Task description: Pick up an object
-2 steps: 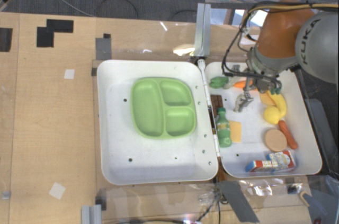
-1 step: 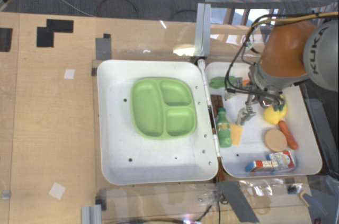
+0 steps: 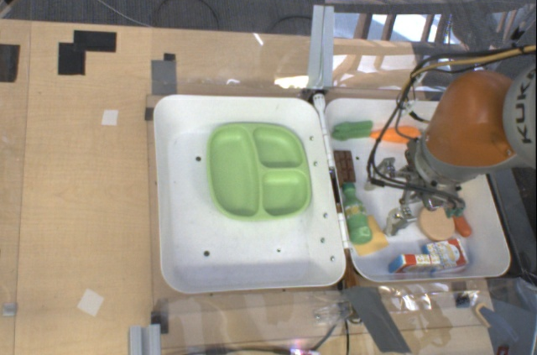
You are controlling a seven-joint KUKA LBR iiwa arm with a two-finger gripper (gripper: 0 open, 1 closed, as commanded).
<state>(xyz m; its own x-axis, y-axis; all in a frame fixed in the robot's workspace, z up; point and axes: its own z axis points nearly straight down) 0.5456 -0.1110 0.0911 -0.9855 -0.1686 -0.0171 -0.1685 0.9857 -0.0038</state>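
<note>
Objects for picking lie in your right bin (image 3: 501,248), all placed here relative to the gripper (image 3: 401,219). Green bottle (image 3: 356,215) sits just left of it, over a yellow piece (image 3: 375,242) at the divider. Brown chocolate bar (image 3: 342,166) lies up-left, green pod (image 3: 351,129) farther up. Tan disc (image 3: 435,225) rests just right, small carton (image 3: 428,259) below-right. Finger spread: you cannot tell from this angle. Left bin (image 3: 180,261) holds a green divided plate (image 3: 257,170).

Grey arm (image 3: 522,106), orange band (image 3: 470,122), black cables, metal hand (image 3: 401,219)
</note>
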